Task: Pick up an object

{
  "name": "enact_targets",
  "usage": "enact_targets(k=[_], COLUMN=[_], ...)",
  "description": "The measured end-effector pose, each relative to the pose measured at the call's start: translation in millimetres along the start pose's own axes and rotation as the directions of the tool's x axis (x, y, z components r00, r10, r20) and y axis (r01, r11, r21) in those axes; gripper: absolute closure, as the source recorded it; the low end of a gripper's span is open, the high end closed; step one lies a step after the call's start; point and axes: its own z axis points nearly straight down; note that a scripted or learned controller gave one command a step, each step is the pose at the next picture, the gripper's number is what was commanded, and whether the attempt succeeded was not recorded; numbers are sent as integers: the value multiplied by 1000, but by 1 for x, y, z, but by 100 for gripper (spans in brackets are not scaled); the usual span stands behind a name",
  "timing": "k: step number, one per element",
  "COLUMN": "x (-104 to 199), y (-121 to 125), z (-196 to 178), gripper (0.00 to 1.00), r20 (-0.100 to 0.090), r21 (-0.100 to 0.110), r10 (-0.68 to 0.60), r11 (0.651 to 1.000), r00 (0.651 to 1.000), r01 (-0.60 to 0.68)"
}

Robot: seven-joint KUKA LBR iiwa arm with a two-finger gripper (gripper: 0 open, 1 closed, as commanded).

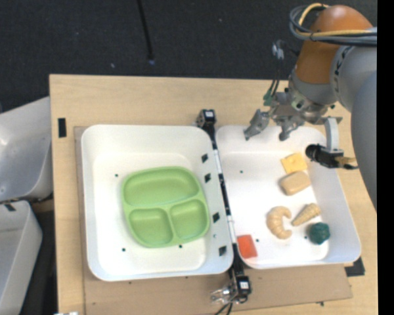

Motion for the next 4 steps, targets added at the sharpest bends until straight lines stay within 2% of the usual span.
enact_targets(k=[1, 3, 4], x=[0, 2, 1], y=[3, -3, -1], z=[-8, 97, 82], gripper=[0, 0, 100], r20=[1, 3, 5], r21=[-14, -10, -18], r10=[-1, -2, -2], r11=[1000, 1000, 1000], r00=[1000, 1000, 1000], r01=[1, 2, 2])
